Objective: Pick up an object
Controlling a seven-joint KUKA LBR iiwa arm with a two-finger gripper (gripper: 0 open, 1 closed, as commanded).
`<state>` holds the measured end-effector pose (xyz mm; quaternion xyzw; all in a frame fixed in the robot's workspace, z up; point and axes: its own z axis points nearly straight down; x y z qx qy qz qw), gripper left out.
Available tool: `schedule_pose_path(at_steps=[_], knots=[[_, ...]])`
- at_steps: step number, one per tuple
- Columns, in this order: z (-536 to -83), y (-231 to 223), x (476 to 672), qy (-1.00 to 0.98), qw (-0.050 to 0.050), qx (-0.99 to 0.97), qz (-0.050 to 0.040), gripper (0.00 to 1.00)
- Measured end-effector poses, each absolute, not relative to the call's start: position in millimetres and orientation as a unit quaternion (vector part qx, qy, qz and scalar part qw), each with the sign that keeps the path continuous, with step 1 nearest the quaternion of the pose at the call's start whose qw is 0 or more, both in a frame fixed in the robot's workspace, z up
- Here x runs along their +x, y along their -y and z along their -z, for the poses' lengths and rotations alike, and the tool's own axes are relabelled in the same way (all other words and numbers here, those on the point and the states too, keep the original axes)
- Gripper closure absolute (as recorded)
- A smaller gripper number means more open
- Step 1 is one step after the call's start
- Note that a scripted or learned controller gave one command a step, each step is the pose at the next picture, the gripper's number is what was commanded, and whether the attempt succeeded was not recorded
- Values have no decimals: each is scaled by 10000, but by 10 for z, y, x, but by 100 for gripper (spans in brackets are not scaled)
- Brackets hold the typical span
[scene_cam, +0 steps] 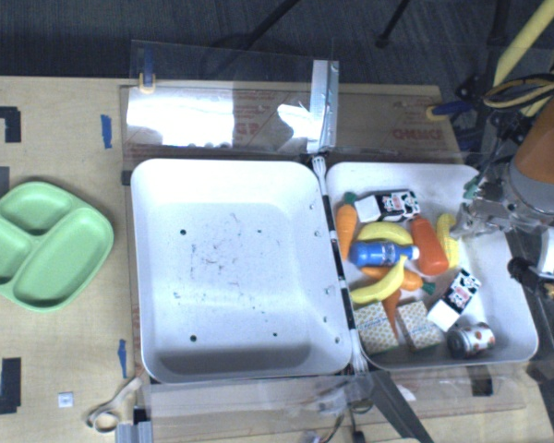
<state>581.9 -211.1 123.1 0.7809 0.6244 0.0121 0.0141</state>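
The right bin [522, 317] holds a heap of toy food. In it lie an orange carrot [347, 229], a yellow banana [385, 233], a blue bottle [380, 254], an orange-red bottle [428, 245] and a second banana [380, 287]. A cow-patterned carton [397, 205] sits at the back and another [455, 296] towards the front right. Two waffle-like blocks [395, 326] and a small can [471, 339] rest near the front wall. My gripper [469, 214] hangs over the bin's right part, just right of the orange-red bottle, beside a small yellow piece [446, 232].
The left bin [231, 266] stands beside the right one, with a thin divider between them. A green divided plate [42, 245] lies on the bench at far left. A clear panel [226, 109] stands behind the bins. Cables and stands crowd the right edge.
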Motion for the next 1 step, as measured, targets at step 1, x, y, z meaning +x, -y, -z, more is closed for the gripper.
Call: schedule_pose_path(at_steps=[1], knots=[[-2159, 1618, 5996, -4797, 3, 8774, 2, 100]])
